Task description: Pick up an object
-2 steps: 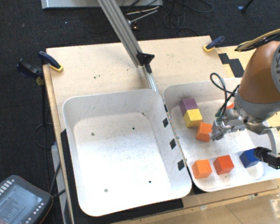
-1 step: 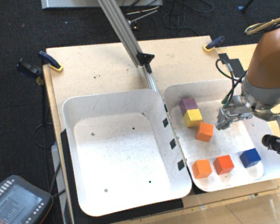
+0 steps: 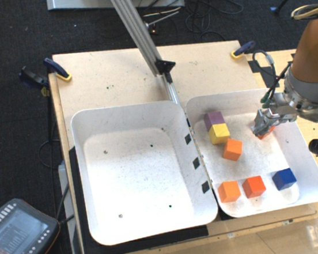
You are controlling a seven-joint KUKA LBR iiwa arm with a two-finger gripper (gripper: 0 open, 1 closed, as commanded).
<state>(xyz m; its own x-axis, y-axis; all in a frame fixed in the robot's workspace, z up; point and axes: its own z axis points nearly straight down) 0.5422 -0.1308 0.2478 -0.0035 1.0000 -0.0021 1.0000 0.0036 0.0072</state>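
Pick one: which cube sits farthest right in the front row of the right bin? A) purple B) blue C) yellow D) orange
B: the blue cube is the rightmost of the three along the right bin's near edge, with the red-orange cube and an orange cube to its left; the yellow cube and purple cube sit further back.

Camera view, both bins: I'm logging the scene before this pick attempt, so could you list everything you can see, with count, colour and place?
Bins: two, white, side by side on the bench.
Purple cube: one, right bin, far end.
Yellow cube: one, touching the purple one.
Orange cubes: two, one mid-bin, one near edge.
Red-orange cube: one, near edge.
Blue cube: one, near right corner.
Clamps: two, blue-yellow, bench's far corners.
Pendant: one, grey, lower left.
Gripper: over the right bin.
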